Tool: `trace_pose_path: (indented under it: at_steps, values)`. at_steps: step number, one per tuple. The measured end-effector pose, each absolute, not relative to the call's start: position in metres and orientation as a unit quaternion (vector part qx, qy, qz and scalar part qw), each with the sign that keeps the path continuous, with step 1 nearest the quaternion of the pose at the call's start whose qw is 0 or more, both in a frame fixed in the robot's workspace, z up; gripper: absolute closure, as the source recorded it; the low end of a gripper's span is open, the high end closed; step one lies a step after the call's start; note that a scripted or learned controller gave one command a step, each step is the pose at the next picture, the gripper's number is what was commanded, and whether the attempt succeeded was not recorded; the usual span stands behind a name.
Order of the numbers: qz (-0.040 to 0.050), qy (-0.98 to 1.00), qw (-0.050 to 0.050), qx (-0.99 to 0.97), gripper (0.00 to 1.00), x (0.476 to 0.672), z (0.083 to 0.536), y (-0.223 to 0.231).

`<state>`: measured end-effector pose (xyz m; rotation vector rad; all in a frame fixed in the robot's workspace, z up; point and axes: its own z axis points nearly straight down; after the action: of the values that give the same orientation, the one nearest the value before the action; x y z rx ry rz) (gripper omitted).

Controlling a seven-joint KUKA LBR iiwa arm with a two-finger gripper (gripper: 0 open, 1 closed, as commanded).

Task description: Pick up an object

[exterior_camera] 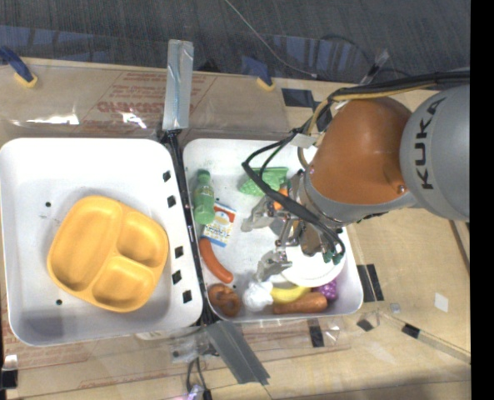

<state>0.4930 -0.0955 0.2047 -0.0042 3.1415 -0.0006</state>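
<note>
My gripper [267, 242] hangs low over the middle of the right bin [230, 152], fingers spread, nothing between them. Green bottle [203, 197] lies along that bin's left wall, sausage [214, 260] just below it. Banana [288, 293] and carrot [300, 304] sit at the bottom edge, a white plate [317, 271] beside them. Left bin [30, 161] carries a yellow divided tray [107, 252] at its centre.
</note>
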Motion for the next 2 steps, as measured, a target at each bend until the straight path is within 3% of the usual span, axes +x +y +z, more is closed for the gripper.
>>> trace_pose_path:
  at_steps: [1,2]
  values:
    - [0.0008,0.999,-0.002,-0.053,0.0,0.567,0.125,-0.139]
    - [0.0002,0.999,0.0,-0.053,0.0,0.598,0.091,-0.155]
